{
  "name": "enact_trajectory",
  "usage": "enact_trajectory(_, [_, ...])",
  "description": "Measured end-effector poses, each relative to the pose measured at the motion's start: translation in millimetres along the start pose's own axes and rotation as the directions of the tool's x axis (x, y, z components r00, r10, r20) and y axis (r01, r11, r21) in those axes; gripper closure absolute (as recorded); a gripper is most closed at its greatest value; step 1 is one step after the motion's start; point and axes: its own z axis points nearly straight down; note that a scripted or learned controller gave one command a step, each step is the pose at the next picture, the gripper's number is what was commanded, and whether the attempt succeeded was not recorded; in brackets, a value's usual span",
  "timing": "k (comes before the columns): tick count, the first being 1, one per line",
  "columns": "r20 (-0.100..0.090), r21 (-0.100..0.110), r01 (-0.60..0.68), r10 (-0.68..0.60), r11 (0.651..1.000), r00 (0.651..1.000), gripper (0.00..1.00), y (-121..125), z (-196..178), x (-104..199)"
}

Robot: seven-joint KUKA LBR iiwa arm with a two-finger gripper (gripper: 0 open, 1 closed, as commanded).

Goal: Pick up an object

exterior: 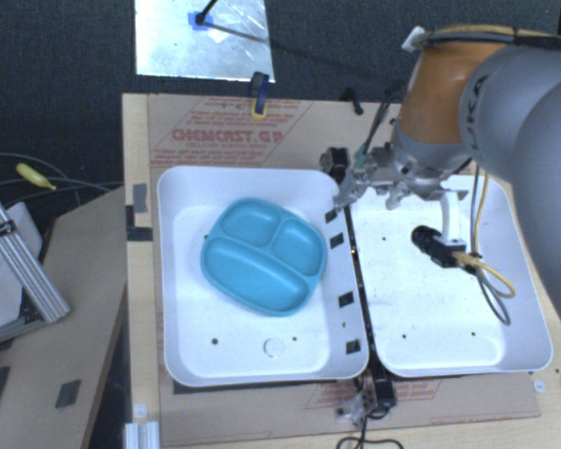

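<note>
A blue divided plate (263, 255) is seen lying flat in the left white bin (194, 344), left of centre in the frame. The tool (352, 183) is held at the upper end of the seam between that bin and the right bin (421, 330), near the plate's upper right. Whether it is wide or narrow cannot be told.

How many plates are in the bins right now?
1: a blue divided plate lying mid-floor in the left-hand bin. The arm covers part of the right-hand bin, so something could be hidden there.
</note>
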Motion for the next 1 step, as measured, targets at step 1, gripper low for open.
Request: enact_trajectory(1, [0.001,0.009,-0.007,0.007,1.0,1.0,0.0,-79.6,-59.3,53.0])
